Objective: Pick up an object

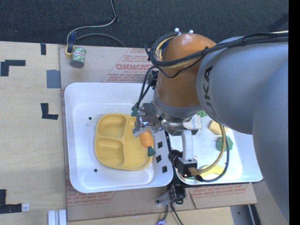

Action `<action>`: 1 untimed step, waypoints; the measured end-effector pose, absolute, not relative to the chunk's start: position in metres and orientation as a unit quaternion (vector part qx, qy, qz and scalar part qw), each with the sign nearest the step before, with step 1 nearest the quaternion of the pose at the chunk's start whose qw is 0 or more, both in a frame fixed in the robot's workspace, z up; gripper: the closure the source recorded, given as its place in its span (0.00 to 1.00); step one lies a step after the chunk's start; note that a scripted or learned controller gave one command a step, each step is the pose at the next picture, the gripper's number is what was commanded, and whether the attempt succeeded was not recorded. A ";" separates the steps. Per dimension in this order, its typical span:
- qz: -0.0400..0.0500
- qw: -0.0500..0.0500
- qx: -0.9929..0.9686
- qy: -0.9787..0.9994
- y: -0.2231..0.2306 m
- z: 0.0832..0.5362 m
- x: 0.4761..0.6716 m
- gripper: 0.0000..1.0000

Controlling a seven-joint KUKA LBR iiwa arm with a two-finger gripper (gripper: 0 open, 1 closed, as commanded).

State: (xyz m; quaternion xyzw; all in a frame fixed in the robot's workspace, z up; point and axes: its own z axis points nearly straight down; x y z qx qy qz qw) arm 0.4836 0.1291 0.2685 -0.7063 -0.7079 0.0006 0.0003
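Can't tell how the gripper (pixel 142 125) fingers are set; it's down by the carrot (pixel 146 139) on the yellow tray (pixel 115 142).

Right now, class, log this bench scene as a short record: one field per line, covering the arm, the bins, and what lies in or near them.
arm: grey with an orange band, reaching over both bins
left bin: holds a yellow divided tray
carrot toy: orange with a green end, at the tray's right edge
right bin: yellow banana-like item at the front, a green piece farther back
outside bins: small can on the cardboard, far left corner
tool: hidden under the wrist, state cannot be told
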 end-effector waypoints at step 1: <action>0.001 0.000 -0.707 -0.707 0.061 0.257 0.484 1.00</action>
